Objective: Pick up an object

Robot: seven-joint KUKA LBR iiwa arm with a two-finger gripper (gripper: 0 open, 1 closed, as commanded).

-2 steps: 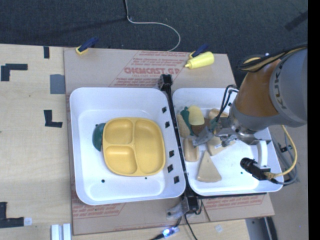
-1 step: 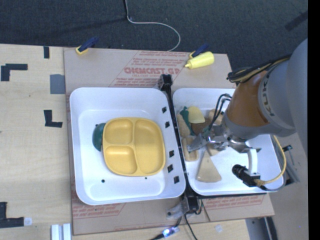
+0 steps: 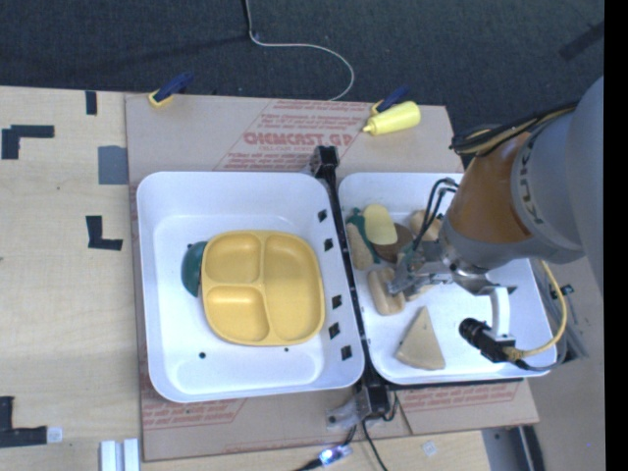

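Observation:
My gripper point(image 3: 404, 281) reaches down into the right bin point(image 3: 446, 371), its tip over a tan oblong piece point(image 3: 384, 294). Just behind it lies a yellow-green object point(image 3: 380, 226) beside some brown and tan items point(image 3: 358, 248). A tan wedge point(image 3: 422, 341) rests near the bin's front. The grey arm with its orange band point(image 3: 491, 204) covers the bin's right half. I cannot make out whether anything sits between the fingers.
The left bin point(image 3: 162, 214) holds a yellow divided plate point(image 3: 263, 287) with a dark green object point(image 3: 192, 268) tucked under its left edge. A yellow clamp point(image 3: 394, 119) sits on the cardboard behind the bins. A black cable fitting point(image 3: 488, 340) hangs off the wrist.

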